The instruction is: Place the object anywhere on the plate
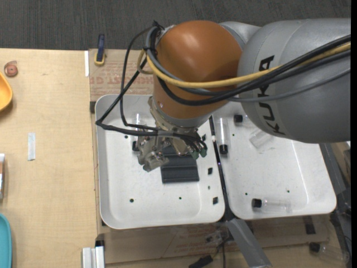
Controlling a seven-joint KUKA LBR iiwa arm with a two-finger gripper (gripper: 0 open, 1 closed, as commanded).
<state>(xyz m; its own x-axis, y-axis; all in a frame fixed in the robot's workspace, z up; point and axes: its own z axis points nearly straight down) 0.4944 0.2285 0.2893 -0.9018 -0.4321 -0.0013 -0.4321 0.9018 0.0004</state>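
Your tool (162, 156) sits low at centre frame over the shallow white left bin (117, 205) (grip state: cannot tell), touching a dark rectangular block (180, 172).

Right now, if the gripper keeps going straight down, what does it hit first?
Probably the dark rectangular block under the gripper in the left bin. Depth is unclear from this slanted view, so it could miss.

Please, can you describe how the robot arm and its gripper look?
The grey, rounded arm carries black "KUKA" lettering and a glossy orange dome-shaped band. Black and yellow cables loop around it. The metal gripper below is grey with dark parts.
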